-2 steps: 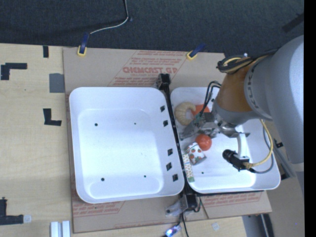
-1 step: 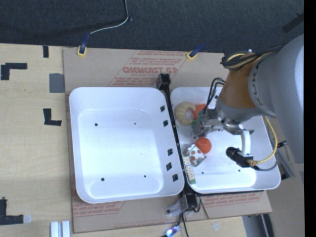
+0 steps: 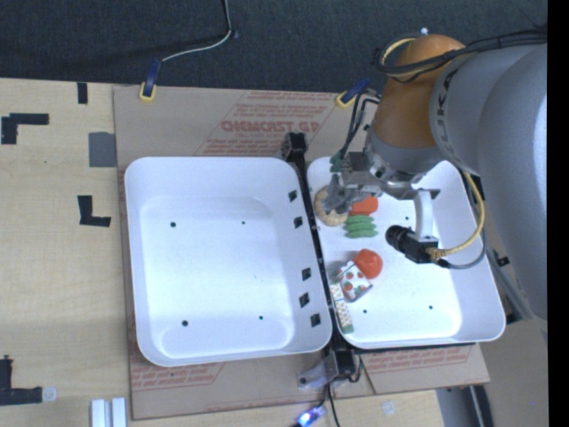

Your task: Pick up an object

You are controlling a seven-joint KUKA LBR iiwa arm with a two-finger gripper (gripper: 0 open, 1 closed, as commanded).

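Reaching in from your right, the arm hangs over the right bin, its orange band directly above the wrist. The claw is down near the bin's upper left corner, close against the divider between the two bins. How far it stands open, you cannot tell from this angle; the wrist body hides most of it, and nothing can be confirmed as held.

Directly under the claw's tip lies a round tan object, partly covered by the claw, so contact cannot be judged. Just to the right of the claw sits a small orange piece, and just below that a green ridged piece; these two lie touching or nearly so. Further below the claw, apart from that cluster, rests a red rounded object, and touching its lower left side a small white packet with red and green print, tilted toward the divider.

A black cylindrical fitting with a yellow cable hangs off the wrist to the lower right of the claw, above the bin floor.

The left bin lies well to the left of the claw. Both bins rest on a cardboard sheet.
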